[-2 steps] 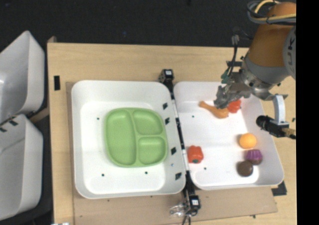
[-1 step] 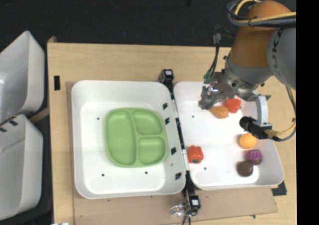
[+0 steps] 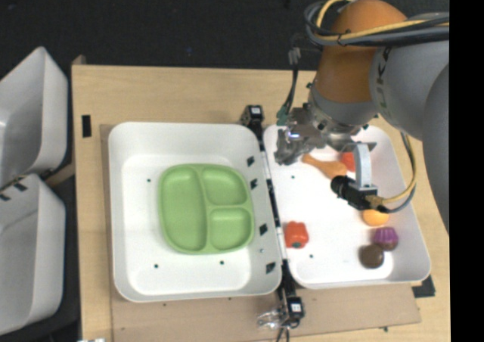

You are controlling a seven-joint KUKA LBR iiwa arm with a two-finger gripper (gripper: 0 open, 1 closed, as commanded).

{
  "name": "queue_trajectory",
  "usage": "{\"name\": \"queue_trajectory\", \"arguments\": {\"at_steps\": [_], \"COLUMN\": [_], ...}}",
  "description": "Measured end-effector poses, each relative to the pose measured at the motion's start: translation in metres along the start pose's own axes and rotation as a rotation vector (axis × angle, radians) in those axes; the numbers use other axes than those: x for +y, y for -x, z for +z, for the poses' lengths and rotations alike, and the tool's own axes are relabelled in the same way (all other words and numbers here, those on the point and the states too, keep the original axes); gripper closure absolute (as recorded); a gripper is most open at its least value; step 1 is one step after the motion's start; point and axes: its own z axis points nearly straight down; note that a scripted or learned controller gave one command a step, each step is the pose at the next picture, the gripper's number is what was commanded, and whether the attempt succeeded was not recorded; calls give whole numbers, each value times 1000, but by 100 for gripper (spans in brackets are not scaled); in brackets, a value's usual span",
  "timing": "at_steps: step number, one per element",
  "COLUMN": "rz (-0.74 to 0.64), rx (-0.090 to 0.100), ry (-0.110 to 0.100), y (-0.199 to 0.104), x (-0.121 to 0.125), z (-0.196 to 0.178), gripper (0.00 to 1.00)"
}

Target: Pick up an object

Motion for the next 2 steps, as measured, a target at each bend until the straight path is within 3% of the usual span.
{"name": "queue_trajectory", "arguments": {"at_steps": [2], "rz": [1], "rx": [-1], "ry": [0], "y": [-92], "x": [-1], "z": [9], "gripper": [100]}}
